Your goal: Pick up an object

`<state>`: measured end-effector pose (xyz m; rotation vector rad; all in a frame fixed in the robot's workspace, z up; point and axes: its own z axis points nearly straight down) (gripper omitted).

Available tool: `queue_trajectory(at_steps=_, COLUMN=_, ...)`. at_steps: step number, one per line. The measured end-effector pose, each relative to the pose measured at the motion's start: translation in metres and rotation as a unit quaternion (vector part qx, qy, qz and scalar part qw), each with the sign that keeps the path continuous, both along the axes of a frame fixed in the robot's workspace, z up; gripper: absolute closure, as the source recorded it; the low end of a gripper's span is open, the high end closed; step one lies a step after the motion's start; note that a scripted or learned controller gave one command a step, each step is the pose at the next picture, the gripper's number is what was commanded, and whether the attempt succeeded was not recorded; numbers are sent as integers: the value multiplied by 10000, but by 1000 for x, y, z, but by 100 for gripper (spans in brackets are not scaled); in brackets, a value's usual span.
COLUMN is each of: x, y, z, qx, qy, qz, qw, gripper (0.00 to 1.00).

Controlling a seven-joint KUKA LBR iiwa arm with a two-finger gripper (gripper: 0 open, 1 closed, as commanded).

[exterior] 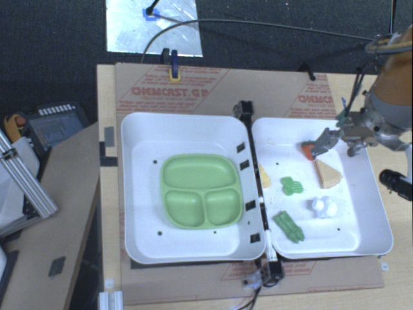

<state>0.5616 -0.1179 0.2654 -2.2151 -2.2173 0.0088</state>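
My gripper (334,150) hangs over the back of the right bin (368,173), its two fingers spread open with nothing between them. A small red-orange object (308,150) lies just left of the left fingertip (317,146), outside the gap. A tan cheese wedge (328,174) lies right below the gripper. Further forward are a small green piece (292,186), a white lumpy object (322,206) and a long green object (288,227). A yellow piece (264,176) rests against the bin's left wall.
The left bin (139,173) holds a green divided plate (199,190). A black divider with clips (253,173) runs between the bins. The arm's grey body (393,108) fills the space at the right, with cables above it.
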Motion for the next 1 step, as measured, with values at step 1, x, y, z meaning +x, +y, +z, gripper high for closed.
queue_trajectory(at_steps=1, x=2, y=0, z=6, qx=-7, qy=-55, qz=12, qw=10000, gripper=0)
